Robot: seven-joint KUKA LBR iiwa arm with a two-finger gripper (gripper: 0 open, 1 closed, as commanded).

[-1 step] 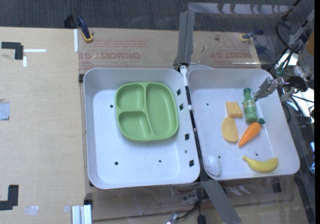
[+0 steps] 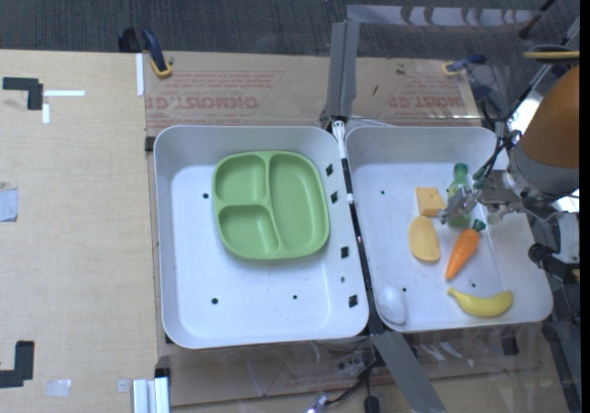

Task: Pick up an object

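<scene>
I have the gripper [image 2: 458, 211] low in the right bin [image 2: 387, 148], centre-right of frame, among the green bottle [image 2: 459, 177], cheese [image 2: 429, 201] and carrot [image 2: 462, 253]. I cannot tell how the jaws stand. I judge this the grasp step; next comes a clean lift.

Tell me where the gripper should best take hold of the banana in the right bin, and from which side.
Probably the banana is best gripped across its thick middle, coming straight down from above. It lies flat on the floor of the right bin, curved, with its long axis roughly parallel to the near wall, so fingers closing across the narrow width fit best. The carrot lies apart, leaving room.
</scene>
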